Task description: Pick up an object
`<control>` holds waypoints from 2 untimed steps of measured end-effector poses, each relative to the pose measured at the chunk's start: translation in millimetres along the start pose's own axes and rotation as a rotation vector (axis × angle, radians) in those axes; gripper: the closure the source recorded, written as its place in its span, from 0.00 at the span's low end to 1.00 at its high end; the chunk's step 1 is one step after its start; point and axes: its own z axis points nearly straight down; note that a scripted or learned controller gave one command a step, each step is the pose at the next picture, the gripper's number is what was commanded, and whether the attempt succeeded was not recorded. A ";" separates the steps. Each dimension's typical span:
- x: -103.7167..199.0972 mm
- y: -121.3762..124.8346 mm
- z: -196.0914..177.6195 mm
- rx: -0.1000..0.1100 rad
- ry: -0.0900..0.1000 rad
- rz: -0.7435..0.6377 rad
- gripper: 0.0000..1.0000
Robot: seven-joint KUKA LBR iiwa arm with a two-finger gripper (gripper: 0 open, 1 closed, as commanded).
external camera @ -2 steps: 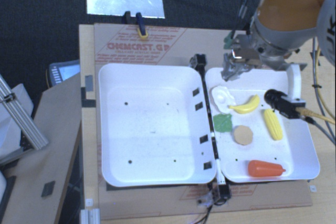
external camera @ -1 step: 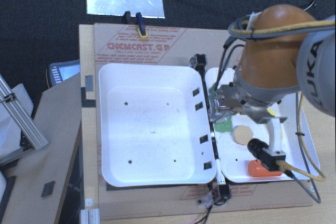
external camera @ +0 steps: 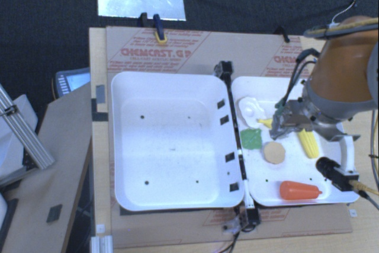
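**Arm low over the right bin, among the toy food**

Two shallow white bins sit side by side on a bench covered with a printed cardboard sheet. The left bin (external camera: 172,139) is on the far side from the arm. The right bin (external camera: 266,189) holds several small objects: a white piece (external camera: 250,108) near the back, a green leafy piece (external camera: 250,139) just in front of it, a round tan disc (external camera: 274,153) beside the green one, a yellow corn cob (external camera: 307,143) lying lengthwise toward the right, and an orange carrot-shaped piece (external camera: 299,190) near the front wall.

The arm reaches in from the right, its orange band large at the upper right of the view. The gripper (external camera: 283,125) hangs low in the right bin — just above the tan disc, between the white piece and the corn cob. A small yellow bit (external camera: 265,123) shows at its left side, touching or nearly touching the tip. Whether the jaws are spread or closed cannot be told from this angle, nor whether anything sits between them.

A black fitting (external camera: 334,173) on the arm overhangs the bin's right front — close to the carrot's thick end.
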 end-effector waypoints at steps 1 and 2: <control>36.3 62.1 -130.9 -0.021 0.004 -0.018 1.00; 74.0 -5.1 -96.6 0.002 0.005 -0.017 1.00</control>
